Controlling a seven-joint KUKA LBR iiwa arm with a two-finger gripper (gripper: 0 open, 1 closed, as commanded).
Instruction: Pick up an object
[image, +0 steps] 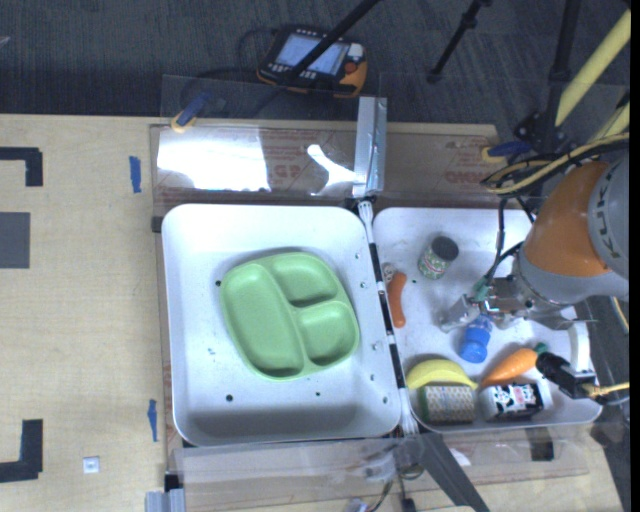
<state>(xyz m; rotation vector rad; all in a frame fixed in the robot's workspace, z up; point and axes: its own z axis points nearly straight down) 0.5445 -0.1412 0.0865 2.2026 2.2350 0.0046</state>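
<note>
**Tool low over the right bin, no pick made yet**

The step in hand looked like the approach: the tool (478, 308) sat low in the right bin (455, 225), just above a small blue bottle-like object (474, 343), with nothing visibly between its fingers. Whether those fingers were spread or pressed together could not be told; the metal parts blurred into the bin floor. The arm (570, 235) reached in from the right, its orange band above the wrist, the wrist angled down and leftward.

The candidates all lay in the right bin: the blue object just beside the tool, a carrot (513, 364) next to it, a small can (437, 257) further back, an orange sausage-like piece (397, 299) by the dividing wall, a yellow sponge (443, 388) and a white bottle (514, 399) at the front edge. The left bin (200, 240) carried a green divided plate (288, 314).

Next, the tool would probably need to centre over the blue object, descend and grip it without nudging the carrot.
</note>
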